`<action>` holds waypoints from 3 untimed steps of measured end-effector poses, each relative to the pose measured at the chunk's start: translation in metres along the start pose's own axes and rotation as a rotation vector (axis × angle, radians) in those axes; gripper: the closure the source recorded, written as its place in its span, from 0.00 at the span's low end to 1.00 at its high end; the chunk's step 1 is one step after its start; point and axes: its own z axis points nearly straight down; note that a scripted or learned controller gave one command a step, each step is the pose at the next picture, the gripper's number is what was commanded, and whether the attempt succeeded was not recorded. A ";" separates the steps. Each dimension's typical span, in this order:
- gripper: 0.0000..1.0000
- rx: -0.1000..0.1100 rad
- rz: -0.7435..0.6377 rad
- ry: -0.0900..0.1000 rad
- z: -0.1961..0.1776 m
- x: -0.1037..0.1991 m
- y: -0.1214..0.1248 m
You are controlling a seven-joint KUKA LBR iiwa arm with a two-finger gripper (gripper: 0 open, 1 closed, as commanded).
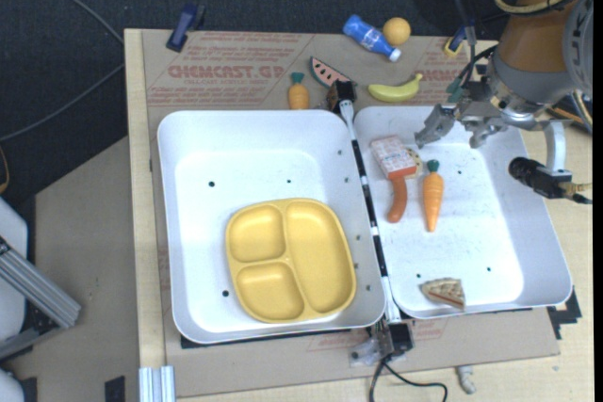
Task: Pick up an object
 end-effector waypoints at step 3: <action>1.00 -0.004 -0.002 0.000 0.006 0.035 -0.046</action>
